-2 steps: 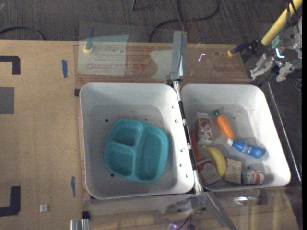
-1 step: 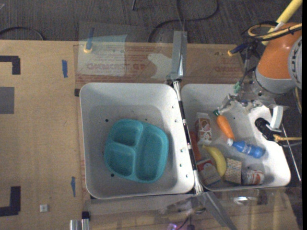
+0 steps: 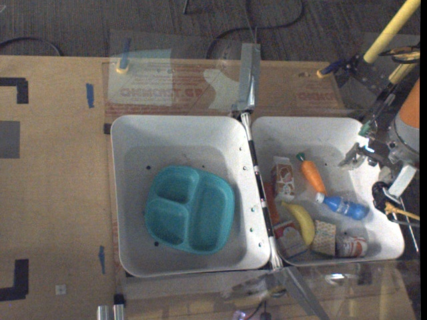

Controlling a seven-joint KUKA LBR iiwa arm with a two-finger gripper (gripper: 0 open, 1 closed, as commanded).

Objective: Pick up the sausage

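Gripper (image 3: 357, 153): at the right edge of the frame, over the upper right part of the right bin; whether it is spread or closed cannot be told, and nothing can be seen in its grasp.
Sausage (image 3: 267, 205): probably the thin reddish piece lying lengthwise along the left wall of the right bin; it is partly covered by the things beside it, so this is not certain.
Small carton (image 3: 284, 179): white with red print, just right of the sausage, in the upper left part of that bin.
Banana (image 3: 303, 221): yellow, curved, below the carton, near the bin's middle.
Carrot (image 3: 311, 175): orange with a green tip, tilted, right of the carton.
Bottle (image 3: 343, 207): blue with a white cap, lying on its side right of the banana.
Right bin (image 3: 300, 127): white, shallow.
Left bin (image 3: 173, 129): white, beside the right one, touching along the middle divider.
Teal tray (image 3: 191, 209): three compartments, lying flat in the left bin.
Bench (image 3: 53, 179): brown board around both bins.
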